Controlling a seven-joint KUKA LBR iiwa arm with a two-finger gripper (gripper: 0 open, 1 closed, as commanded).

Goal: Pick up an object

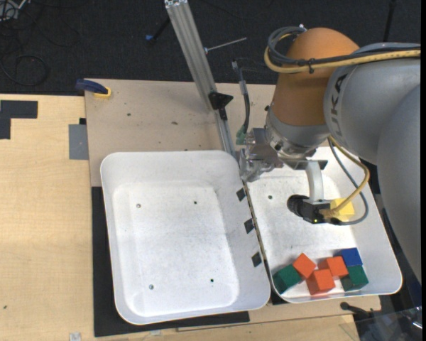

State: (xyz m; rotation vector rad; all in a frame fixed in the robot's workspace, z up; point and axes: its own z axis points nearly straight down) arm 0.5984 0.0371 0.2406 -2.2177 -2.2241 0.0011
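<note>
Orange, green and blue blocks (pixel 321 281) sit bunched in the near corner of the right bin (pixel 280 222), close against its front wall. They look roughly cube-shaped, so none shows a clear long axis. The bunch itself stretches left to right along that wall. At its left end is a green block (pixel 287 277), with an orange block (pixel 304 265) touching it just behind, turned corner-on to me. Two more orange ones follow toward the right. A blue block (pixel 350 256) lies at the back of the right end, and a dark green block (pixel 354 279) lies in front of it. All have plain, matte faces and lie flat on the bin floor. The gripper (pixel 254 158) hangs over the far left corner of the same bin, by the wall it shares with the left bin (pixel 121 169), well apart from the blocks. Whether it is open or shut I cannot tell from here, as the orange-banded wrist covers it. Both bins rest on a pale wooden desk (pixel 156 119), and a slanted aluminium rail (pixel 192 48) rises behind them.
</note>
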